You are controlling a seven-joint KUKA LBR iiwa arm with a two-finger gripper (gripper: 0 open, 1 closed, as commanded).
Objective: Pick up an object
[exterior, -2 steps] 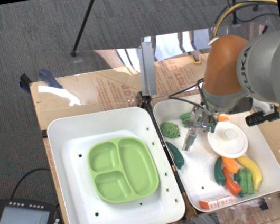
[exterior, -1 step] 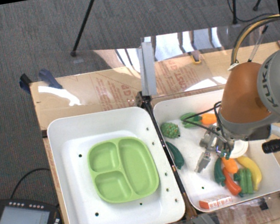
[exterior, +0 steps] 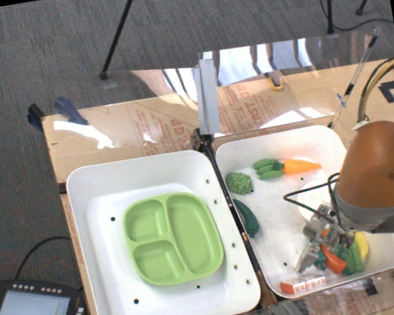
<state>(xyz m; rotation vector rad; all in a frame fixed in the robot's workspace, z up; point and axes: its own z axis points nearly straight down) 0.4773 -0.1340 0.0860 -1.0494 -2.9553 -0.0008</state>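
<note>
The left bin (exterior: 85, 210) holds a green divided plate (exterior: 173, 238), three compartments, lying flat, well away to the left of the jaws and no part of this grasp. Against the wall between the bins, inside the right bin (exterior: 329, 133), lies a dark green cucumber-like piece (exterior: 247, 217), and just above it a knobbly green toy vegetable (exterior: 239, 182). Farther back in the bin lie a green pod-like piece (exterior: 267, 168) and an orange carrot (exterior: 300, 165), touching end to end, all left of and beyond the jaws.

At the near wall, below and left of the jaws, sits a small red and white packet (exterior: 303, 286). The gripper (exterior: 319, 241) is low in the bin's near right corner, its metal fingers (exterior: 310, 252) pointing down and left. Right at the fingertips, to their right, is a cluster: a red-orange pepper-like piece (exterior: 334, 258), a green piece (exterior: 351, 260) and a yellow one (exterior: 362, 244), packed together. I cannot tell whether the jaws are spread or closed, nor whether anything sits between them; the wrist hides much of that.

My judgement: the step in hand is the descent or closing on that corner cluster, the red-orange piece being the likeliest target. The next move calls for a firm close on one item alone, then a straight lift clear of the bin wall, without dragging the neighbours along.
</note>
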